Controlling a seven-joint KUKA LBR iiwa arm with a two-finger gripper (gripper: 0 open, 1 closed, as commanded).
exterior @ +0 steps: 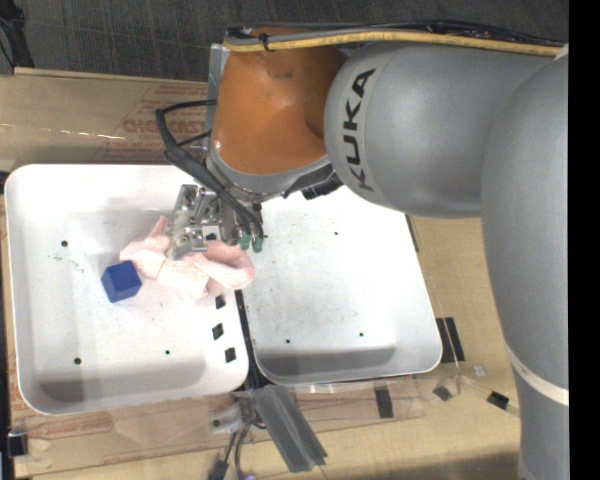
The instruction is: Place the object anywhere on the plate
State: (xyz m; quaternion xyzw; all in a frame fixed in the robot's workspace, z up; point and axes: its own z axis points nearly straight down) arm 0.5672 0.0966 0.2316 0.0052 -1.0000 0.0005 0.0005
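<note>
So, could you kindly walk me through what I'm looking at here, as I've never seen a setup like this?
This is a single photo from a camera fixed above a workbench, looking down at a slant. The big grey and orange shape is a KUKA robot arm reaching in from the right. At its tip is a small metal gripper, its two-finger hand, poised low over the left bin. Two shallow white bins sit side by side; the right bin lies partly under the arm. In the left bin there is a pink, crumpled-looking object directly beneath the gripper, and a small blue block touching its left edge. I cannot tell whether anything is actually held.
</note>
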